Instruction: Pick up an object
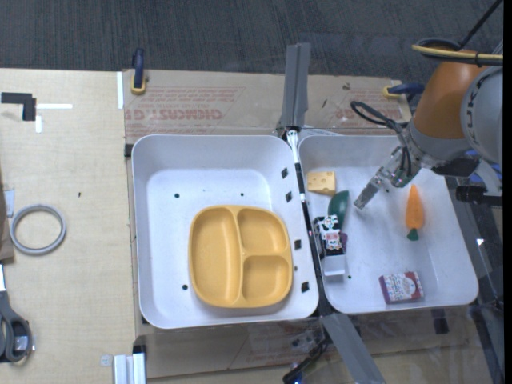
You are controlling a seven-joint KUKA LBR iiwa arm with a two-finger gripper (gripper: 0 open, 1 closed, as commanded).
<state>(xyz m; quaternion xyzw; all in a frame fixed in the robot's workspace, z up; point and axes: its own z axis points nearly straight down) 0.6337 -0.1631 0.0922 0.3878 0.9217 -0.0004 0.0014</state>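
gripper (370, 192) above right bin (448, 290), carrot (414, 211) just beside

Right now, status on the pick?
Tool over right bin, nothing between its fingers. Nearest items: green piece, cheese wedge, carrot. All lying loose, nothing in the way.

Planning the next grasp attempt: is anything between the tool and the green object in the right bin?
Nothing visible is. The tool hangs just to the right of the green object, with bare bin floor between them. The cheese lies to the object's upper left, off that line.
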